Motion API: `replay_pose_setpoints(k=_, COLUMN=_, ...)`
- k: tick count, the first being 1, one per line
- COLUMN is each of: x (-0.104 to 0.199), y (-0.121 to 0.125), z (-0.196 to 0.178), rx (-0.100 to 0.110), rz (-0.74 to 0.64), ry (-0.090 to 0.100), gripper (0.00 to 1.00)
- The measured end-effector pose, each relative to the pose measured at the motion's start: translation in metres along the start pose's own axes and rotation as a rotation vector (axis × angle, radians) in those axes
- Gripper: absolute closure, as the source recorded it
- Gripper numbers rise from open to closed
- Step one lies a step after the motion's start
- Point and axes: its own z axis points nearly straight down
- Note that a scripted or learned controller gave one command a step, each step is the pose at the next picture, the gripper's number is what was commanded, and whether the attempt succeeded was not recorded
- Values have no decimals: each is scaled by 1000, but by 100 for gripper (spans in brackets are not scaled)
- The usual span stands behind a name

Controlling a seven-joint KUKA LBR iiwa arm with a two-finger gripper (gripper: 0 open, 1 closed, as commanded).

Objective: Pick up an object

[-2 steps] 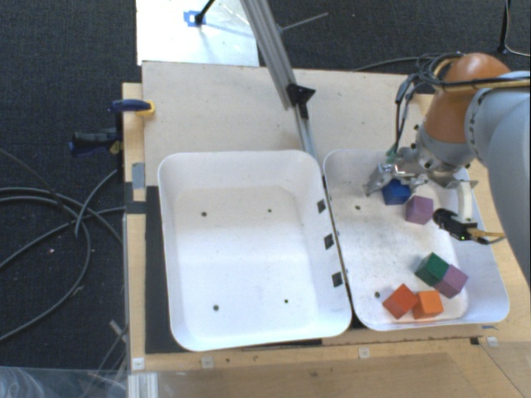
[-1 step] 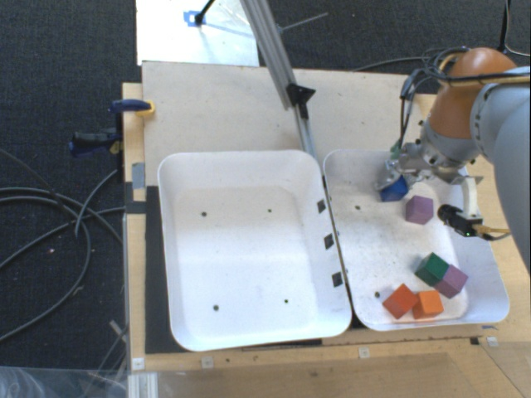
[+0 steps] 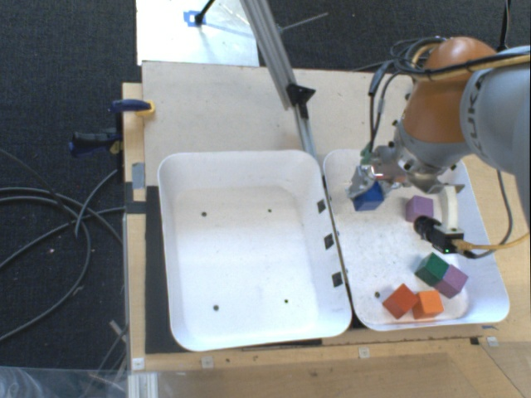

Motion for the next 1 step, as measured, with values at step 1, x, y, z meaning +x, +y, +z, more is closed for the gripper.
replay_pose_setpoints(k=1, x=78, y=18, z=4, rx=1, rz=-1, ry=0, gripper=100)
